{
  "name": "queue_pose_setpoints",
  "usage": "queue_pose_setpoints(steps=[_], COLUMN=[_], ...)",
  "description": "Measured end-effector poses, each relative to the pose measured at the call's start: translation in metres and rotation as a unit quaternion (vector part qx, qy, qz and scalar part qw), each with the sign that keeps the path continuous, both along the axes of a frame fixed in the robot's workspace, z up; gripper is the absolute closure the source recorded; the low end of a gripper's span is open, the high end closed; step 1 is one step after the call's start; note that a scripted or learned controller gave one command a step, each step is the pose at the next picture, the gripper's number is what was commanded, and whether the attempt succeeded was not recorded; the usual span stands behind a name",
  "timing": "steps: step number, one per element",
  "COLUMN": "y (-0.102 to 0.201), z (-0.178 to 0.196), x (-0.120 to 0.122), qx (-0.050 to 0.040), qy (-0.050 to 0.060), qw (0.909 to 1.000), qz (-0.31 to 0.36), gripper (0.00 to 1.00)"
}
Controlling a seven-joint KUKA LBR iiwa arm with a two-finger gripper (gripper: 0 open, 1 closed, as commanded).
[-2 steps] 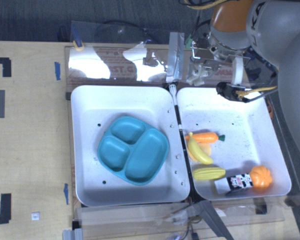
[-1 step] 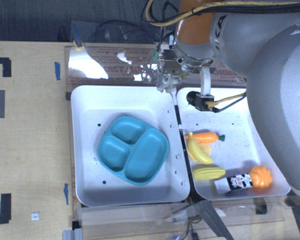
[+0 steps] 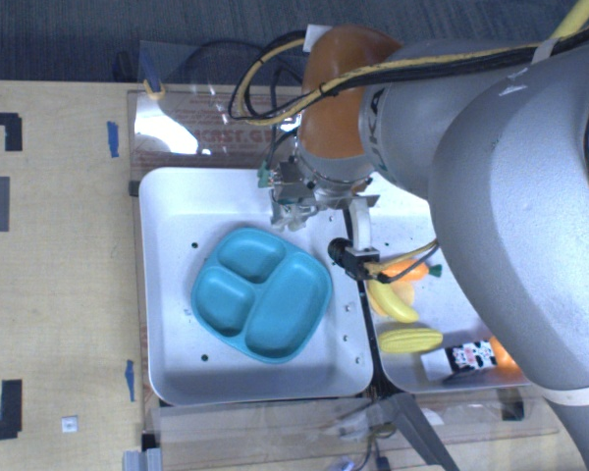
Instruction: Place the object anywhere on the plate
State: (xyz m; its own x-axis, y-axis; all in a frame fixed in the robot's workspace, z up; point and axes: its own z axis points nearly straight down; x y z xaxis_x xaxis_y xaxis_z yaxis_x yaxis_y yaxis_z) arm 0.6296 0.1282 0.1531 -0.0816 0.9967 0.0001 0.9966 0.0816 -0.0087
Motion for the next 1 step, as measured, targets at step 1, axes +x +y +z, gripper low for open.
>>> queue_pose_setpoints(steps=[1], y=[0.0429], z=[-0.0589], x=[-0.0178], qx=[0.0015], qy=[-0.013], qw=[0.9933], qz=[0.114], gripper=[1.0])
